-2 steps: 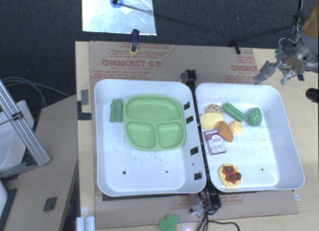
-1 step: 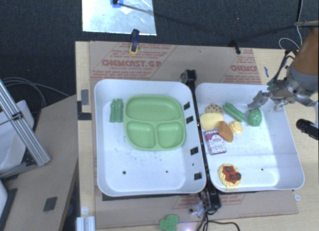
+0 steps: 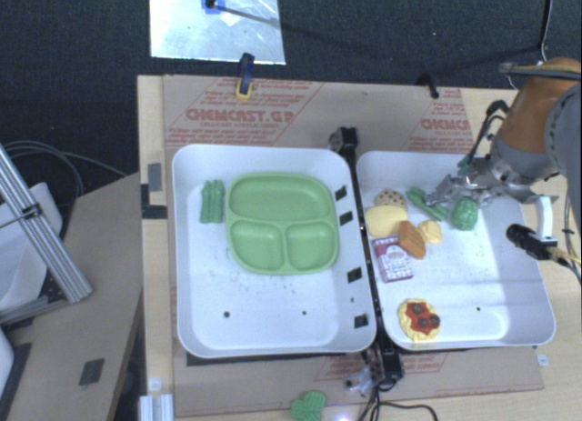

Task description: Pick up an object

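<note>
My gripper [image 3: 451, 195] hangs low over the upper part of the right bin [image 3: 518, 319], reaching in from the right. Just below and right of it lies a green broccoli-like toy [image 3: 465, 214], touching or nearly touching the gripper. A green pod [image 3: 421, 202] lies just left of the tip. Further left are a speckled cookie [image 3: 390, 197], a yellow piece [image 3: 385, 220], an orange bread-like piece [image 3: 412, 239] and a small yellow piece [image 3: 431, 232]. A red-and-white packet [image 3: 393, 259] and a small pizza [image 3: 419, 317] lie lower down.
The left bin [image 3: 195, 310] holds a green divided plate [image 3: 280, 224] and a green bean bundle [image 3: 212, 201]. A black divider clamp [image 3: 346, 139] sits between the bins. A green toy [image 3: 309, 405] lies off the bench's front edge. The arm's black fitting [image 3: 532, 241] hangs over the right bin's rim.
</note>
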Action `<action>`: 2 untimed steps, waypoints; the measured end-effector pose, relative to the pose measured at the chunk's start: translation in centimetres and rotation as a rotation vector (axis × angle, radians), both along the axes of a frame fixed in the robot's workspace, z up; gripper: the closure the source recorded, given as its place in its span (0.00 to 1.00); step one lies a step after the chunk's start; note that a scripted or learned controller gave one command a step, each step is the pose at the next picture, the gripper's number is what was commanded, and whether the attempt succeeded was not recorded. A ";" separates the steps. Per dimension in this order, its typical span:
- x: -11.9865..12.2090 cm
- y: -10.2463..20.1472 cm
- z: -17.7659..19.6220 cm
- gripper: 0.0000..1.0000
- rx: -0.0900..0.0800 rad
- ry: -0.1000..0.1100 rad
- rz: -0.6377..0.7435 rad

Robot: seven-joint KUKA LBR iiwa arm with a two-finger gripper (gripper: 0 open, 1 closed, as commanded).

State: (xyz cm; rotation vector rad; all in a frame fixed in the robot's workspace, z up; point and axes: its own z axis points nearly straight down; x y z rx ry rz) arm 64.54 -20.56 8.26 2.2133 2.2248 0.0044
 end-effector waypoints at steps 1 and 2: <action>-4.2 -0.1 0.7 0.00 -0.002 -0.008 -0.006; -3.9 -0.1 1.9 1.00 -0.001 -0.012 -0.003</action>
